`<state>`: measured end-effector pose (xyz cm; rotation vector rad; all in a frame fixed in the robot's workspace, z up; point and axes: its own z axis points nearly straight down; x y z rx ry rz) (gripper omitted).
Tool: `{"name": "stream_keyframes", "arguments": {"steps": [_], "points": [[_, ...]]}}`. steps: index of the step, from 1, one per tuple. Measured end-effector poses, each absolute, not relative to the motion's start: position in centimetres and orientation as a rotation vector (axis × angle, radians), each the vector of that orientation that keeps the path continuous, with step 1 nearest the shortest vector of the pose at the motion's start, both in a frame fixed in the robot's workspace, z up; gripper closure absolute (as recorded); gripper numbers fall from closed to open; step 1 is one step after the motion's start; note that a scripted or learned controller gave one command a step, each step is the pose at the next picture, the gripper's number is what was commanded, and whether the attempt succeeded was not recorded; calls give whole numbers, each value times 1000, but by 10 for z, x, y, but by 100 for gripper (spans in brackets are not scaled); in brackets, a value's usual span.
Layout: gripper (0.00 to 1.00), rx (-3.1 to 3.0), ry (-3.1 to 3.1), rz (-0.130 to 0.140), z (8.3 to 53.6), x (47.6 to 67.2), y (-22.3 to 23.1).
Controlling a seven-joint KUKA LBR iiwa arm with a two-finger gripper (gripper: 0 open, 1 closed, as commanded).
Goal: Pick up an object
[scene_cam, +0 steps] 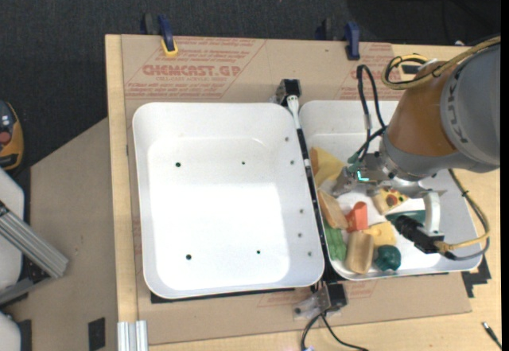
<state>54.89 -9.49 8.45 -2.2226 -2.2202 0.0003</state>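
Toys crowd the right bin point(334, 120): red block point(359, 216), teal ball point(388, 259), tan piece point(359, 251), green piece point(336, 244). Gripper point(367, 192) hovers above them; finger state unclear.

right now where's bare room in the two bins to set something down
The left bin has a bare white floor from its outer wall to the divider. The right bin is crowded: small objects pile along the divider side and near corner under the arm, leaving one bare strip at its far edge.
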Motion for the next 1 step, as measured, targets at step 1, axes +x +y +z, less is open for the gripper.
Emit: {"name": "stream_keyframes", "arguments": {"steps": [1], "points": [[0, -2223, -2226, -2, 85, 595, -116]]}}
